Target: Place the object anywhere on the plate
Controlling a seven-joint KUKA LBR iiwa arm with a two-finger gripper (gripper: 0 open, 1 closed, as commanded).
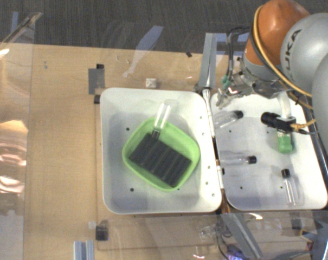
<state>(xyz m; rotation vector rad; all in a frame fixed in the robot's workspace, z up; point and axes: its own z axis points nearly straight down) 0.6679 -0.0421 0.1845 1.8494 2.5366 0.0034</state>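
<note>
I saw the end effector at upper right | grip: could not tell | clear tube lay just below it | green plate sat left.

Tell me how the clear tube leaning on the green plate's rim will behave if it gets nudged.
The clear tube looks round and smooth, so it would probably roll or slide. It rests tilted across the green plate rim, so a nudge likely tips it off. It looks thin-walled, so probably light.

A plate lies in the left bin; several tubes lie in the right bin.
</note>
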